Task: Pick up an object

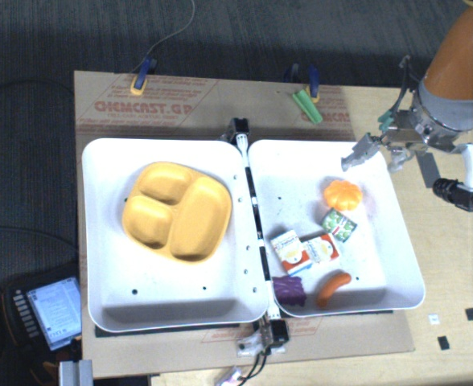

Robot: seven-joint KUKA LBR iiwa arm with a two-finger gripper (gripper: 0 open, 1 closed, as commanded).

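- We look down on a light desk (454, 296) set on dark grey carpet (76, 22); a brown cardboard sheet (220, 103) with red lettering lies across it, held at its far edge by a blue clamp (143, 74) at 11 o'clock and a blue-and-green clamp (310, 103) at 1 o'clock.
- Two shallow white bins sit side by side on the cardboard: the left bin (108, 296) and the right bin (397, 280), joined by a black strip down the middle.
- A large yellow moulded tray-like object (177, 211) with three rounded lobes fills the middle of the left bin.
- A thin cable (176, 22) trails over the carpet at 12 o'clock, and a small lit screen (51, 308) rests at 8 o'clock beside the bins.
- The hand (359, 154) hangs over the far edge of the right bin at about 2 o'clock, below the grey wrist and orange band.
- We cannot tell how far the hand is open, and we see nothing gripped in it.
- An orange fruit-like object (343, 194) lies in the right bin near the hand, at the hand's 6 o'clock, apart from it.
- Further toward 6 o'clock lie a green-and-white carton (340, 226), a white-and-red carton (289, 252), another small carton (321, 249), a purple block (289, 289) and an orange-red sausage shape (333, 286), all well apart from the hand.
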